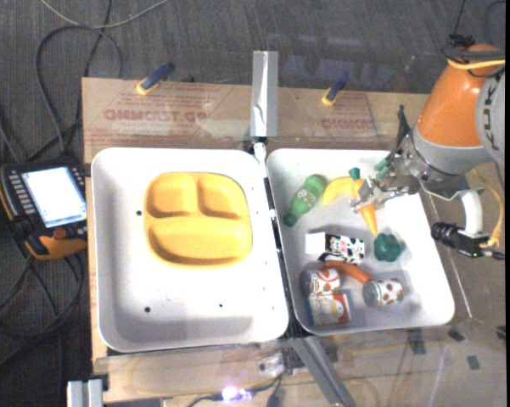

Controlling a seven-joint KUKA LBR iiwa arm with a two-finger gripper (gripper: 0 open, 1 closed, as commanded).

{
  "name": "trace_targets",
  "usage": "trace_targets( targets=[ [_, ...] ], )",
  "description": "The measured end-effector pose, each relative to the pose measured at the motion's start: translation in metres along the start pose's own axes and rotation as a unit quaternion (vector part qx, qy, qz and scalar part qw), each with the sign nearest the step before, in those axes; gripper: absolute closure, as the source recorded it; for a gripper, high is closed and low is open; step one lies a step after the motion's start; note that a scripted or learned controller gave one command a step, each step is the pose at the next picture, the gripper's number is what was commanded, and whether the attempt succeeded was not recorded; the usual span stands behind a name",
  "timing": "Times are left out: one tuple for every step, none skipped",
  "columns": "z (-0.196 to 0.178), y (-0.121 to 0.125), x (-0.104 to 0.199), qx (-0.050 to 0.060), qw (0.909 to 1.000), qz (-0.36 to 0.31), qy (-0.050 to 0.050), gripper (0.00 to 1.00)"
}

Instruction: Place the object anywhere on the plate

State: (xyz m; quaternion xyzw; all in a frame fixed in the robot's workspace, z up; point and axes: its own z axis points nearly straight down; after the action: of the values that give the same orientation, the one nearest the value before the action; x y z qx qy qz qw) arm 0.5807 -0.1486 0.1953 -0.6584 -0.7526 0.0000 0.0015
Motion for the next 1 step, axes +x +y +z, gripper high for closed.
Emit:
trace_targets(
  targets=[
    [0.0292,-0.0321,-0.0021,0.001,0.9951,-0.099,-0.001,1.00]
  ],
)
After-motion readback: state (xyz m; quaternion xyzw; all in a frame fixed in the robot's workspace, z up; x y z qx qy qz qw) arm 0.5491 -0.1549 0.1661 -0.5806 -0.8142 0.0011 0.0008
